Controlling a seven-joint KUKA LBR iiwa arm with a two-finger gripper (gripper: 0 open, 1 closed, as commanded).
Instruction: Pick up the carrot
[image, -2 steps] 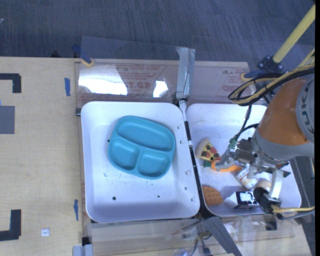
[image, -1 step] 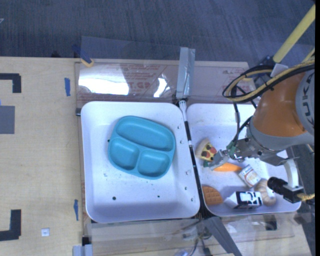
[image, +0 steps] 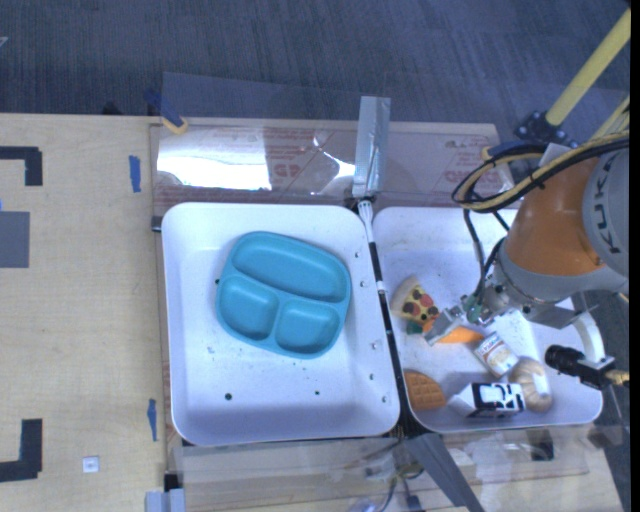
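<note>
A blue three-compartment plate (image: 283, 292) lies in the left bin (image: 190, 330). In the right bin (image: 440, 240), a pizza-slice toy (image: 414, 303) sits near the divider, a round brown cookie (image: 423, 389) below it. The carrot (image: 459, 337) lies mid-bin, touching the gripper (image: 462, 318), whose jaws I cannot tell apart. Farther right lie a small bottle (image: 495, 353), a black-and-white item (image: 497, 397) and a pale bun-like toy (image: 532, 383).

We look down from one fixed camera above the bench (image: 70, 300), at a slant, far enough to take in both the left bin (image: 190, 330) and right bin (image: 440, 235); the arm (image: 560, 235) enters from our right.
</note>
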